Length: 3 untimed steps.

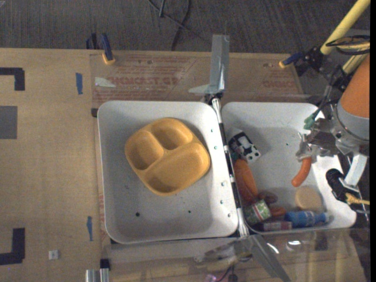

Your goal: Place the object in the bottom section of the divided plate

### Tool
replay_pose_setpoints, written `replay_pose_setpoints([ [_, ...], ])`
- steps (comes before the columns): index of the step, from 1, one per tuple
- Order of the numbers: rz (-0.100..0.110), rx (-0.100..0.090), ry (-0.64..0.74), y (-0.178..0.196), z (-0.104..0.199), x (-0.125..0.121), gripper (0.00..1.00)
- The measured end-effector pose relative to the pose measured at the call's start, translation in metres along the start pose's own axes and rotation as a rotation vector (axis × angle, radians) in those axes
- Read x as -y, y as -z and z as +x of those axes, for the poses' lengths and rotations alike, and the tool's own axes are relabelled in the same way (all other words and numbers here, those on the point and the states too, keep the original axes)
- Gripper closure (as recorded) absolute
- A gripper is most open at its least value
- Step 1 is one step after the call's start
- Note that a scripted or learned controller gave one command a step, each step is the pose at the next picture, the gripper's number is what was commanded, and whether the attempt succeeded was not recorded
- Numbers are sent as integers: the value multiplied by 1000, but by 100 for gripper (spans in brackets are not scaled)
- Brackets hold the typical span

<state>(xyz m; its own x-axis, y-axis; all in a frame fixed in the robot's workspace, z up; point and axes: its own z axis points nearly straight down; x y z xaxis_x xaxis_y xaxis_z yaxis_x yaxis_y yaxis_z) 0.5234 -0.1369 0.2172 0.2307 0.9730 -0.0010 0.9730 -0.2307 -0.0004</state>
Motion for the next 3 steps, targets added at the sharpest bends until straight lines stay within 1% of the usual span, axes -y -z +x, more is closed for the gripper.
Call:
replay_pose_setpoints([
  [1, -2, -1, 145, 9, 96, -32, 100],
  [2, -1, -1, -30, 14, 169, -8, 100],
  [3, 0, 0, -154, 14, 215, -4, 100],
])
